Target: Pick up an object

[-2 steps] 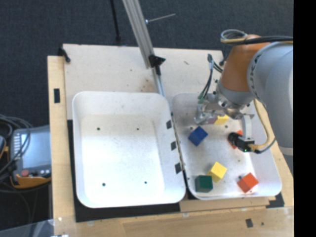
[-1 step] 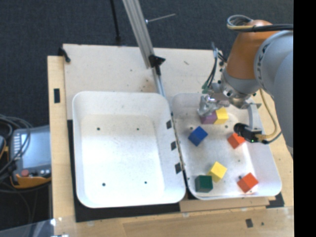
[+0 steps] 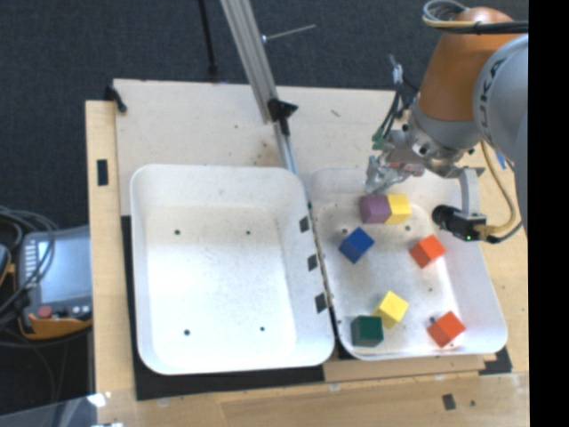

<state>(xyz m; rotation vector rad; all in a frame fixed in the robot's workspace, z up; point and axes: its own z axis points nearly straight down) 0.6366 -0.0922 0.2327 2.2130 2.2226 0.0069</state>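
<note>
The gripper (image 3: pixel 384 178) hangs just above the purple cube (image 3: pixel 374 208) in the right bin (image 3: pixel 480 283), upper right of the frame; its opening cannot be told.

Seven small cubes lie in the right-hand bin (image 3: pixel 484 314), placed relative to the gripper (image 3: pixel 384 178) as follows. Purple cube (image 3: pixel 374 209): directly below the fingertips, nearest of all, touching a yellow cube (image 3: pixel 398 206) on its right. Blue cube (image 3: pixel 356 245): further below, slightly left, rotated on its base. Orange cube (image 3: pixel 427 251): below and right, apart from the others. Second yellow cube (image 3: pixel 392 307), green cube (image 3: pixel 366 330) and second orange cube (image 3: pixel 445 328): well apart from the gripper, along the bin's near edge. All rest flat.
</note>
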